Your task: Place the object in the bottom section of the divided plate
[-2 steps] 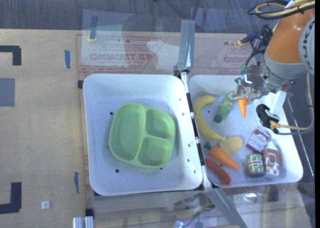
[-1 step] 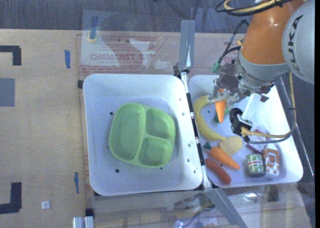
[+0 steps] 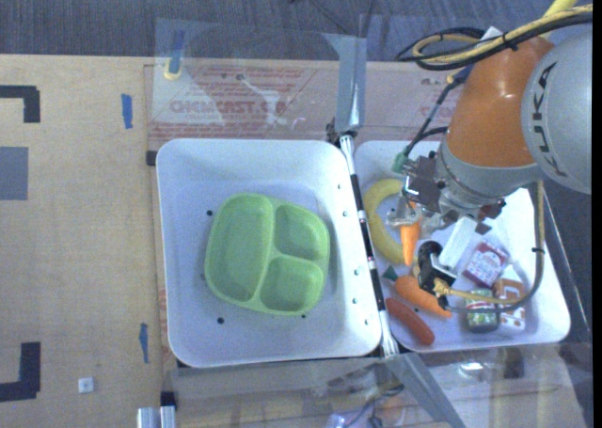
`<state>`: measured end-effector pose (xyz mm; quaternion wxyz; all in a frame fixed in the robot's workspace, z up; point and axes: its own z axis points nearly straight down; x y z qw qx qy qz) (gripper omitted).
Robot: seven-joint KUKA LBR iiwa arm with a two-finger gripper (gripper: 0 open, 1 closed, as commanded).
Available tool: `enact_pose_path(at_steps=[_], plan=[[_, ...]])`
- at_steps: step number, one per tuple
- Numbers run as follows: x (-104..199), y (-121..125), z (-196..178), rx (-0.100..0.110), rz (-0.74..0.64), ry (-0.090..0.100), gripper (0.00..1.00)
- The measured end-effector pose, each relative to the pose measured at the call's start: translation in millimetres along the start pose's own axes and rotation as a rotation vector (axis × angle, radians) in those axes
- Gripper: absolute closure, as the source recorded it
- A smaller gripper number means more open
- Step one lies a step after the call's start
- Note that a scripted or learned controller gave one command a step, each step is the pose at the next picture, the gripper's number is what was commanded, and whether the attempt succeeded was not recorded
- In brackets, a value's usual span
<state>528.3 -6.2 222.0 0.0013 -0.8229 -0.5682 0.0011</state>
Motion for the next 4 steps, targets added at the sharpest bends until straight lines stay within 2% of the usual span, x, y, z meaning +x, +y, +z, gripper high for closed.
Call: enact_pose_path(at_steps=[1,2,3,4], plan=[[65.5,-22.2,-15.4,-0.004,-0.278,0.0,1.0],[155.0,-30.9,40.6,-0.001,-0.454,0.0,1.0],[211.5,-34.1,65.3,-0.004,-0.455,0.0,1.0],[211.2,-33.8,65.2,-0.004,-0.454,0.0,0.0]])
